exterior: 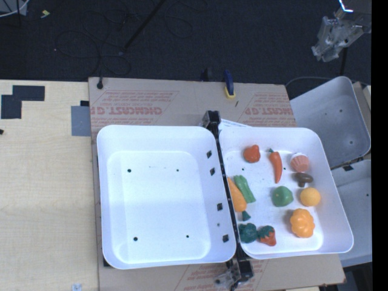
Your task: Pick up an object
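Gripper [334, 38] high beyond desk's far right corner, finger state unclear. Risk: toys crowded in right bin [333, 238]; descent may nudge neighbours, pinch nothing.

A brown cardboard sheet [182, 105] with reversed red lettering lies on the pale wooden bench [42, 180]. A blue-and-yellow clamp [229, 85] grips the sheet's far edge. Dark grey patches [23, 99] mark the bench at left. A grey metal plate [333, 123] stands to the right. Black cables [109, 35] cross the dark floor beyond.
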`<state>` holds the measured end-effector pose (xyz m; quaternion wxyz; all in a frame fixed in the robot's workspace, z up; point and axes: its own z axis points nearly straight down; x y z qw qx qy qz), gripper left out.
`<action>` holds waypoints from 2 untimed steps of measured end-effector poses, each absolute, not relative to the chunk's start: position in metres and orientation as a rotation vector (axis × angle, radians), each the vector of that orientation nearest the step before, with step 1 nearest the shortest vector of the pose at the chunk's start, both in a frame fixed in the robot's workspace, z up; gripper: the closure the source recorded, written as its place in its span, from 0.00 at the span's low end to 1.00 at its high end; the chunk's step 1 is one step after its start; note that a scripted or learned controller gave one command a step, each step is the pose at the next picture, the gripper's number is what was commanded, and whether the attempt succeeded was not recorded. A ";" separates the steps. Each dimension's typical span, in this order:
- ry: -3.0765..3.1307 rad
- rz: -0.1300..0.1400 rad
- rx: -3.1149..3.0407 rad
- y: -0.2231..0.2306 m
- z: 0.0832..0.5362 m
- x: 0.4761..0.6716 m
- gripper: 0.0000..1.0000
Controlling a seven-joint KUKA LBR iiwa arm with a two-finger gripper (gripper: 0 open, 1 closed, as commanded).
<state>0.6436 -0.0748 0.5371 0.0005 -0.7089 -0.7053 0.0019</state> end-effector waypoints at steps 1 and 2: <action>-2.217 0.005 -2.225 -0.126 0.537 0.644 1.00; -2.217 0.006 -2.225 -0.185 0.537 0.643 1.00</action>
